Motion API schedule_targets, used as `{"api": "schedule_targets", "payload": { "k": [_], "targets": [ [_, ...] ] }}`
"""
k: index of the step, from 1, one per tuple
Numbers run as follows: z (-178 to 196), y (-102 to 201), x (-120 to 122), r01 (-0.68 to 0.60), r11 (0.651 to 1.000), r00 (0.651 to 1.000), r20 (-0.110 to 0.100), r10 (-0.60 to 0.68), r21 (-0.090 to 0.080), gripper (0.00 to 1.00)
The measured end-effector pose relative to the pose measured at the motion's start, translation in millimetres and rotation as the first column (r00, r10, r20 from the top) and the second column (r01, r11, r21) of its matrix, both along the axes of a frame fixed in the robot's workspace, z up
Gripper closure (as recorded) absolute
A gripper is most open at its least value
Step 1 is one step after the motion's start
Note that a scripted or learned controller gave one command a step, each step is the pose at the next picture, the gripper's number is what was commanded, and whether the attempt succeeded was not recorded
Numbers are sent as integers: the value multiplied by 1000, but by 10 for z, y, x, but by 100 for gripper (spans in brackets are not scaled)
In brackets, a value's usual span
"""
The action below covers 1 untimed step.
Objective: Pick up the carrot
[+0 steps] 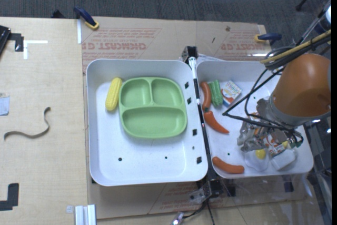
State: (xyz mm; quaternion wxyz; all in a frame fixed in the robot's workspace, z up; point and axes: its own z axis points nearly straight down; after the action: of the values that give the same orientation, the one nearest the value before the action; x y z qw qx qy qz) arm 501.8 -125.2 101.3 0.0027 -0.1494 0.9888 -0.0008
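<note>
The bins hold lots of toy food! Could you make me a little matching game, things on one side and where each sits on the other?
Things:
1. corn
2. green plate
3. carrot
4. sausage

Places:
A. near the front edge of the right bin
B. middle of the left bin
C. right bin, close to the divider
D. just left of the plate

Pairs: 1-D, 2-B, 3-C, 4-A

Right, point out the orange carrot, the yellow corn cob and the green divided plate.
Orange carrot (pixel 216 122): camera view, mid-body.
Yellow corn cob (pixel 112 94): camera view, middle of cob.
Green divided plate (pixel 153 129): camera view, floor of large compartment.
</note>
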Motion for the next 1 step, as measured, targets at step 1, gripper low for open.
{"api": "schedule_targets", "payload": {
  "k": [1],
  "targets": [
    [94, 7, 18, -2, 1000, 1000, 4, 2, -1, 100]
  ]
}}
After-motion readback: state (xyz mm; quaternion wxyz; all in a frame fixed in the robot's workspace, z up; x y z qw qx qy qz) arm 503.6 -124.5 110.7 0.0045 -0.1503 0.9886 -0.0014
